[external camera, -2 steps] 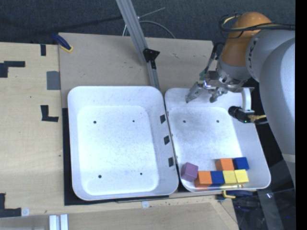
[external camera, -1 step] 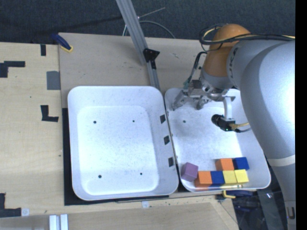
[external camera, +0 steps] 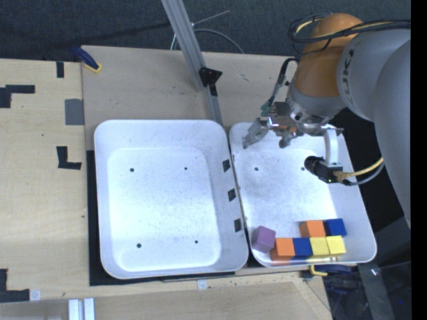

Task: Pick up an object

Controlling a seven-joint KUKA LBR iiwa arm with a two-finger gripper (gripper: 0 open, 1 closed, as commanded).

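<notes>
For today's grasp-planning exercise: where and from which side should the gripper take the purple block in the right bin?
Grip the purple block from above, probably across its near and far faces. An orange block sits close on its right, and the bin wall crowds its left.

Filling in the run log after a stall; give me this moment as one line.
gripper: over right bin's far end, holding nothing | blocks: clustered at near edge, purple one leftmost | pick: not done

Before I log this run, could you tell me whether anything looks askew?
One thing: the purple block sits tilted and apart from the neat block cluster in the right bin.
</notes>
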